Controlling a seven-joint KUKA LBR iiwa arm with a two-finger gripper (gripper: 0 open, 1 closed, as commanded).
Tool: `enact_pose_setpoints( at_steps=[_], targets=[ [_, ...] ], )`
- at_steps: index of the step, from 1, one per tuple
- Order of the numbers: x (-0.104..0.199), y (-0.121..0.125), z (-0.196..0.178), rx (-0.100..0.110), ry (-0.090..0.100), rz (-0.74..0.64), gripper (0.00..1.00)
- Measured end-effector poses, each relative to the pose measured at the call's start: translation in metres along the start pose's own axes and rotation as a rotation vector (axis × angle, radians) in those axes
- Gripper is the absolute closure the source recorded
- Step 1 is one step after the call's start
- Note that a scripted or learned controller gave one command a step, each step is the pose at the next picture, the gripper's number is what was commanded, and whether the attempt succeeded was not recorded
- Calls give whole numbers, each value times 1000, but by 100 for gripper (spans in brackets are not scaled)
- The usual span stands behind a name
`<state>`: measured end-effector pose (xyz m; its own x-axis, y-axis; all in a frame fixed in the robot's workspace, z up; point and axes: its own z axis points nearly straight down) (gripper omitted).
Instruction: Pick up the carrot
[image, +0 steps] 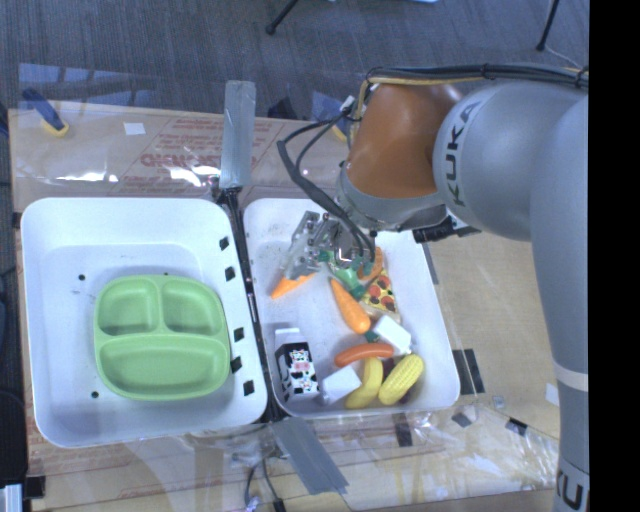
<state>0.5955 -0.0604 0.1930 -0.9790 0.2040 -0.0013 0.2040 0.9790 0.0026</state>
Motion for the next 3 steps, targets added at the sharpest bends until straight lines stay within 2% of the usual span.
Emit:
enact_pose_setpoints(
  at_steps=[1,2,3],
  targets=[
    [44,52,2,3,5,282,100],
    [81,35,2,6,5,705,100],
    [72,-16,-72,0,-7,696,100]
  ],
)
